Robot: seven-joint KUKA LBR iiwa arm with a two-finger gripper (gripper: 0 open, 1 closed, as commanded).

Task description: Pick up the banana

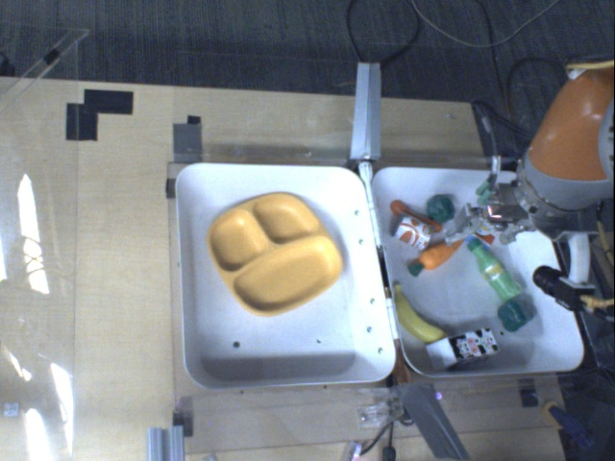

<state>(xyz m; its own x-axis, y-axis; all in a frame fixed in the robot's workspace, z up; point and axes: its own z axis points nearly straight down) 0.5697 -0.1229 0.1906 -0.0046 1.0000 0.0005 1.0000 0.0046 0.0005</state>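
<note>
The yellow banana (419, 321) lies in the right bin (548, 353), against its left wall near the front. My gripper (488, 216) hangs over the back half of that bin, beneath the arm's orange band. It sits well behind and to the right of the banana, above the cap end of a green bottle (499, 280). Nothing shows in its grasp.
An orange carrot (440, 255), a red-and-white can (411, 229) and a teal object (441, 206) lie just left of the gripper. A black-and-white box (474, 345) rests right of the banana. The left bin (192, 344) holds a yellow divided plate (276, 251).
</note>
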